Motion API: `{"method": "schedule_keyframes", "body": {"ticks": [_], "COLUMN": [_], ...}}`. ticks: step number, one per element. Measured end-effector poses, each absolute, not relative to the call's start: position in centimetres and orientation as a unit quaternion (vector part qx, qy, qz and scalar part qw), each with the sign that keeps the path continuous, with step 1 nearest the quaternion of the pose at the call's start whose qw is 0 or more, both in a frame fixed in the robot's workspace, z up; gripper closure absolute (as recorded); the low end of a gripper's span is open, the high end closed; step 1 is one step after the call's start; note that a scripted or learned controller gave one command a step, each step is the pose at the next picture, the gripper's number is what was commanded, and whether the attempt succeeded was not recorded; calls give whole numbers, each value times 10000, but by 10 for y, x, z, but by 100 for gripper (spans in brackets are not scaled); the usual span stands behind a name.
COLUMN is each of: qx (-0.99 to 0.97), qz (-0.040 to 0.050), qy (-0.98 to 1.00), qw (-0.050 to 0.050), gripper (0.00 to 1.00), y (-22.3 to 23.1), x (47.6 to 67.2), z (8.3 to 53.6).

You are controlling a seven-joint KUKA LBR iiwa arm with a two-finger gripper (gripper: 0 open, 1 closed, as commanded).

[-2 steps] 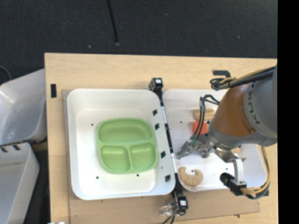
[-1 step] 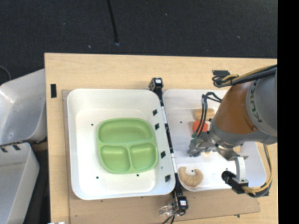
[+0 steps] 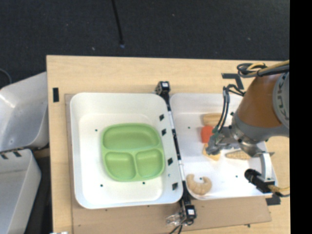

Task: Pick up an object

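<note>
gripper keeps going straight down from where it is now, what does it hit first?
Likely the small yellowish piece right under the gripper in the right bin, beside the orange-red object. Depth is hard to judge from this slanted view, so it may already be touching.

A pale wooden bench [image 3: 122,74] carries 2 shallow white plastic bins side by side. In the left bin [image 3: 83,111] a light green plastic plate with 3 compartments [image 3: 132,151] lies flat near the middle, 1 wide section at the far side and 2 smaller ones nearer. A row of small black clips [image 3: 168,130] runs along the seam between the bins. Beyond the bench lies dark carpet [image 3: 146,18], crossed by a thin black cable [image 3: 116,16]. A white plastic container [image 3: 22,113] stands off the bench's left edge.
</note>
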State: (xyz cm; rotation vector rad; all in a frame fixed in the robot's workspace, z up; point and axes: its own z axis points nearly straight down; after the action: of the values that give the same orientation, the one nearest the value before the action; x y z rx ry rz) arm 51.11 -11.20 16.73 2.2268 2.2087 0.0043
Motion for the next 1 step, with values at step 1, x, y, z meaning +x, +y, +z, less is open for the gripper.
{"method": "schedule_keyframes", "body": {"ticks": [1], "qx": [7059], "qz": [24], "qy": [7083], "qw": [38], "gripper": [100], "y": [-112], "x": [515], "z": [232]}}
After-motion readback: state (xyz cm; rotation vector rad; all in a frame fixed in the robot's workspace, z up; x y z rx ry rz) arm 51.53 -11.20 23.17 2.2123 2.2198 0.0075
